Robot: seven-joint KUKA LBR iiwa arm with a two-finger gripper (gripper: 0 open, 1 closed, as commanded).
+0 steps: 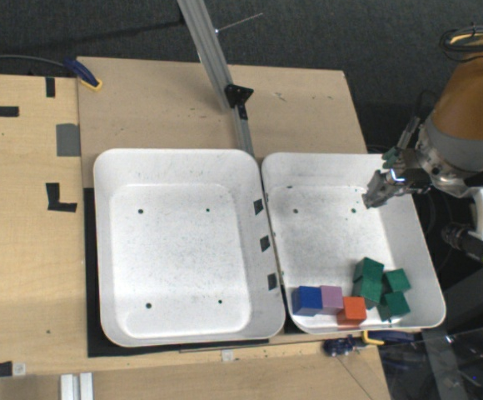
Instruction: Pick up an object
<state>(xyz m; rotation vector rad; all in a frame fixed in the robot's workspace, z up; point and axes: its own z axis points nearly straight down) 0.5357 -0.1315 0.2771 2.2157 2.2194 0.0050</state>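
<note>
Two shallow white bins sit side by side on the counter (pixel 183 98). Left bin (pixel 108 223): bare speckled floor, a few dark dots. Right bin (pixel 325 223): all the objects are bunched in the near right corner. A blue cube (pixel 308 299) sits next to a light purple block (pixel 331 297), touching or almost. An orange block (pixel 354 309) is just right of the purple one, right up against the bin's near wall. To the right of those is a cluster of dark green blocks (pixel 382 287), stacked or leaning on each other; can't tell how many pieces or where one ends and the next starts.

A slanted metal bar (pixel 204 36) crosses the far side of the counter and comes down to the gap between the bins. A blue and yellow clamp (pixel 85 73) sits at the far left, and another clamp (pixel 354 343) pokes out at the near edge below the right bin, partly hidden by the rim.

The arm (pixel 462 119) is cut off at the right edge, orange band visible. The end effector (pixel 376 192) is at the right bin's far right side, over the floor by the wall, well apart from the blocks. It's small and dark; can't tell whether it's spread or pressed together. Nothing is visibly in it.
</note>
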